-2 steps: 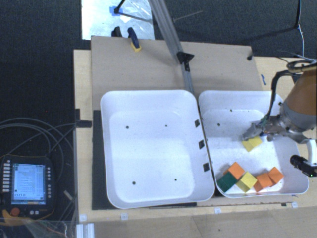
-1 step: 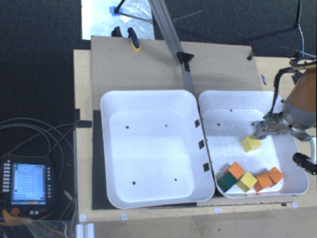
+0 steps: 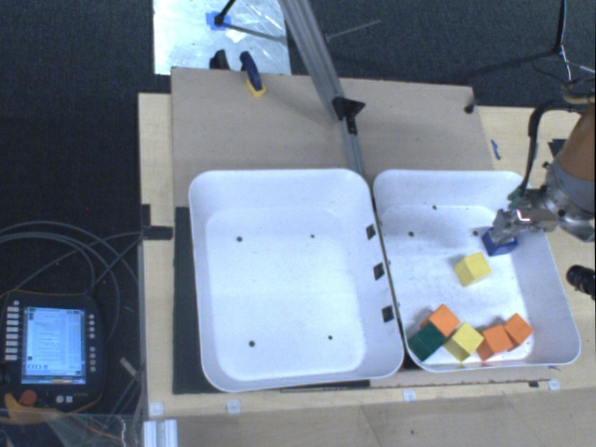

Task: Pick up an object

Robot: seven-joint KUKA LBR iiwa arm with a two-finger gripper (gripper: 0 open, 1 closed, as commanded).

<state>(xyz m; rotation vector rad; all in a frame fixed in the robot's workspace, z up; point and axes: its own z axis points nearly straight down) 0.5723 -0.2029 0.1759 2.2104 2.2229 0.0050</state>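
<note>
blue block (image 3: 500, 242) just under claw (image 3: 511, 220), touching

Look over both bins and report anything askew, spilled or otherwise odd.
Nothing looks spilled or damaged. In the right white bin, a small blue block sits at the gripper; one yellow cube lies apart, and the other cubes huddle crookedly in the near corner.
</note>
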